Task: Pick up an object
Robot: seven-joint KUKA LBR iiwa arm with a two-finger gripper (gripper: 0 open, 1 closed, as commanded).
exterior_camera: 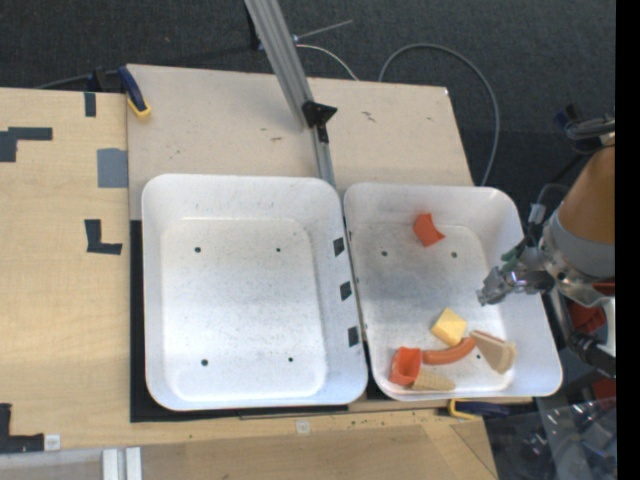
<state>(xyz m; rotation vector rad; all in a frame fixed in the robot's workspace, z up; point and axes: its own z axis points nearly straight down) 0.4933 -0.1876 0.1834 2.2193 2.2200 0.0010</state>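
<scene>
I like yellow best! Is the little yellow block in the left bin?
No, the small yellow block lies in the right white bin.

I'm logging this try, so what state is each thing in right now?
Gripper: over the right bin's right side, holding nothing visible.
Orange block: lying alone in the right bin.
Yellow block: lying loose, untouched.
Orange sausage: lying flat.
Orange cup: at the near rim.
Tan wedge: lying flat.
</scene>
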